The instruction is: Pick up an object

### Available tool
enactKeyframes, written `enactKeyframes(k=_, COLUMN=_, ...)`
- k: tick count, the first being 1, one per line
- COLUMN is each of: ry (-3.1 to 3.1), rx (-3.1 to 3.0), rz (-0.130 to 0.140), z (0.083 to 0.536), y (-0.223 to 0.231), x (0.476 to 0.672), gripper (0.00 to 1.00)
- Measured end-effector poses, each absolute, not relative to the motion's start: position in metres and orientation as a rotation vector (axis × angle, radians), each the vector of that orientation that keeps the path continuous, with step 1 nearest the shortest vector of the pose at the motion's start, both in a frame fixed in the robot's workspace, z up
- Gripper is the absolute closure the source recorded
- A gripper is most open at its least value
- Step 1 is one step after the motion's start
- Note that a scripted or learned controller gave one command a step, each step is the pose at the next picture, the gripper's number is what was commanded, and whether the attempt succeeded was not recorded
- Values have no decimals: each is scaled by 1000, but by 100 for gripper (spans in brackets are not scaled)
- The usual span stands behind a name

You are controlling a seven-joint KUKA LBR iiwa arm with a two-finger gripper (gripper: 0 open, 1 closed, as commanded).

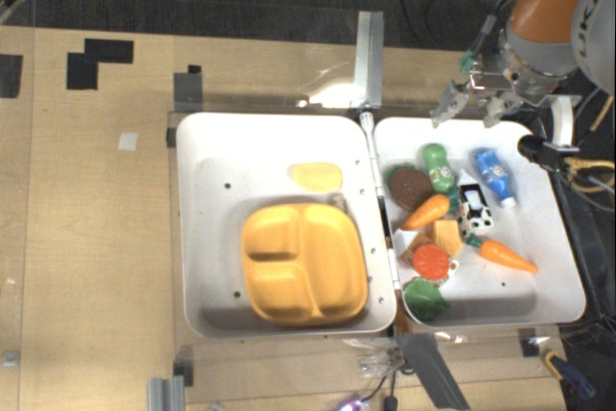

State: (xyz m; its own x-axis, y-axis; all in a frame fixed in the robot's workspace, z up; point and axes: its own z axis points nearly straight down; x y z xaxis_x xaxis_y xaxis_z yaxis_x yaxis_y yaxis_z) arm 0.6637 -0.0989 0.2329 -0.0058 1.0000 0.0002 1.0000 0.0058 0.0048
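While the claw (472,104) hangs over the far rim of the right bin (553,236), its two fingers are spread apart and nothing sits between them, so released, no grasp. Looks like a hover pose ahead of a descent, my guess, since every candidate object lies below and nearer the camera than the claw.

Pile is bunched toward the bin's left-centre, things touching or overlapping, probably just dumped there. Closest to the claw: green bottle (436,163), just below it. Blue bottle (494,176) below and slightly right. Brown round item (409,186) below-left.

Further from the claw:
- carrots, 2: one (425,211) in the pile, one (503,254) lying apart to the right
- black-and-white toy (474,210), 1
- yellow-orange block (446,235), 1
- red round item (431,261), 1
- green leafy item (422,296), 1, farthest

Left bin (207,236), well left of the claw: yellow divided tray (303,261), 1, plus a pale yellow flat piece (316,174), 1.

Bottles total 2. Blue bottle and the stray carrot stand clearest of neighbours, likely easiest picks.
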Motion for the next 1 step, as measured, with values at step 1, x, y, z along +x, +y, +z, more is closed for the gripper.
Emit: enactKeyframes(k=1, ry=2143, rx=2295, rz=4, z=158, y=-117, x=587, gripper=0)
